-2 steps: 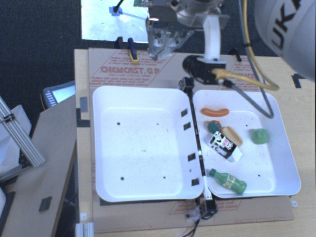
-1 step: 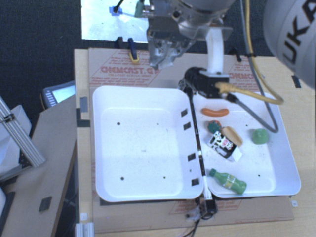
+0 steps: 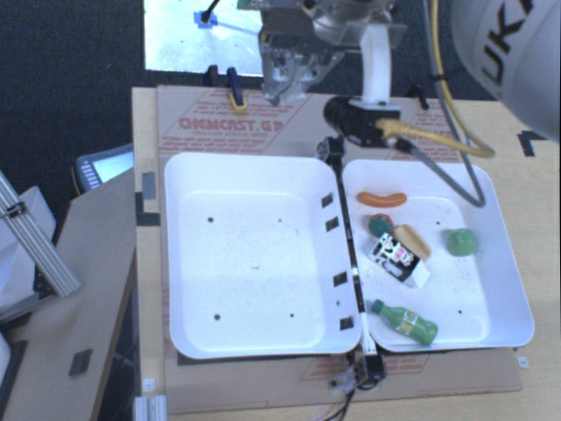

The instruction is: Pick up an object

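Note:
The right bin (image 3: 504, 318) holds several small things. An orange sausage (image 3: 381, 199) lies near its far wall. A green ball (image 3: 462, 242) rests toward its right side. A green bottle (image 3: 405, 320) lies on its side near the front wall. In between, a black-and-white patterned carton (image 3: 399, 260) touches a tan bun (image 3: 413, 240) and a small dark green piece (image 3: 379, 225). My gripper (image 3: 282, 86) hangs high beyond the far edge of the left bin (image 3: 175, 261), over the cardboard, well away from all these things. Nothing shows beneath it.
Red-printed cardboard (image 3: 228, 123) lies under and behind the bins. A blue and yellow clamp (image 3: 235, 90) stands at its far edge, close to the left of my gripper. A tablet (image 3: 103, 167) and an aluminium rail (image 3: 35, 244) lie off the bench's left side.

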You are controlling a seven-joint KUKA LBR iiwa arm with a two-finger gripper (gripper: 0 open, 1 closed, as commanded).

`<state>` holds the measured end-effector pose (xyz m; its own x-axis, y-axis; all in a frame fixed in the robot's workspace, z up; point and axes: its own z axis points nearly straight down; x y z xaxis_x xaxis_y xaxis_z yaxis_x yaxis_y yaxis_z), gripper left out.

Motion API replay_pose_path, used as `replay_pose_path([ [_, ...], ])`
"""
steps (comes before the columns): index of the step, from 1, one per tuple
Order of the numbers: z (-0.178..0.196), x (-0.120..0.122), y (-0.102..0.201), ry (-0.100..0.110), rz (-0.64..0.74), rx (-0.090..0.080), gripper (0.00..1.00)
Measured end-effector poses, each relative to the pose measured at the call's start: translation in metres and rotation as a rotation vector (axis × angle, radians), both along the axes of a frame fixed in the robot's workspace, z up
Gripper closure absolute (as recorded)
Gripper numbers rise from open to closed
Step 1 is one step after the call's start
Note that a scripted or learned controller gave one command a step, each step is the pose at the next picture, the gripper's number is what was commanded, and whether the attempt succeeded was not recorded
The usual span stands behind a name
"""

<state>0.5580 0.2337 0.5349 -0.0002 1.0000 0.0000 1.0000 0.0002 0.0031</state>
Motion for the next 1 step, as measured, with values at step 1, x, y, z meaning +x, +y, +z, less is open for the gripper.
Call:
replay_pose_path([
  [1, 0.0004, -0.034, -0.0168, 0.003, 0.0, 0.001, 1.0],
])
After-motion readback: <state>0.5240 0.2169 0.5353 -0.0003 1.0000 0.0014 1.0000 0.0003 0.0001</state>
